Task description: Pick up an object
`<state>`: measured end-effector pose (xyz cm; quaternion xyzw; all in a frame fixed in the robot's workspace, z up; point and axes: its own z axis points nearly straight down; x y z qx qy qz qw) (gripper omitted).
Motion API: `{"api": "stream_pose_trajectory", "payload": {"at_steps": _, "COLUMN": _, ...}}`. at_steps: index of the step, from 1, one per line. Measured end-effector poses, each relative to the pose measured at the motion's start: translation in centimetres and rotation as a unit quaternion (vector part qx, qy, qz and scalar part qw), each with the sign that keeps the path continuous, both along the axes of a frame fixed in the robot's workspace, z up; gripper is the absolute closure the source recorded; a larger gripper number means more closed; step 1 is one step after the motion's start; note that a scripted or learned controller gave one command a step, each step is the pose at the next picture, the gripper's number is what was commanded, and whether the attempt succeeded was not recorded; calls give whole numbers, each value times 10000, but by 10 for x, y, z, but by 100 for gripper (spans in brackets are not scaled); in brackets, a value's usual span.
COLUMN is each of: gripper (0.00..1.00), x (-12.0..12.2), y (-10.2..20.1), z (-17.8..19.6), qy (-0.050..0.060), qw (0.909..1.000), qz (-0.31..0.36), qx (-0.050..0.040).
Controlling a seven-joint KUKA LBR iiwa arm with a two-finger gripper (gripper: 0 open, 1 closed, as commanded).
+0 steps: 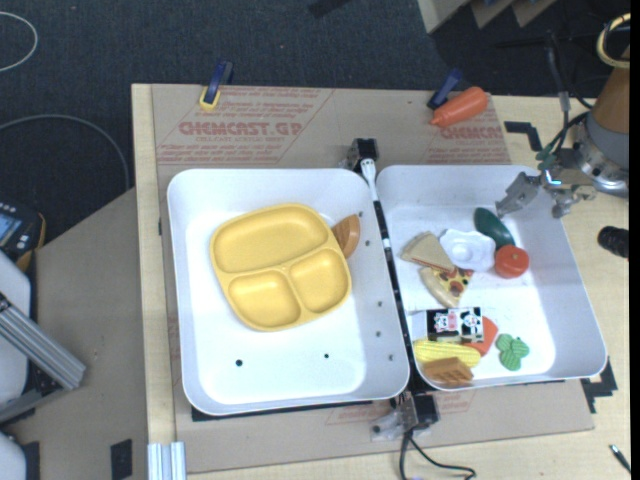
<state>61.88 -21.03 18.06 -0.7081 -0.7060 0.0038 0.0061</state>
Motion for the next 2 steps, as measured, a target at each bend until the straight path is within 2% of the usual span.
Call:
{"api": "stream_pose_trajectory", "payload": {"at_steps": 1, "gripper": 0, "x": 4, "y": 0, "z": 9, "qy": -75, "qw": 10000, "qz": 16, "qx": -18}}
{"api": "stream_pose_trajectory", "payload": {"at_steps": 2, "gripper": 0, "x": 5, "y": 6, "z": -35, "qy": -43, "qw": 10000, "qz": 25, "qx": -6}}
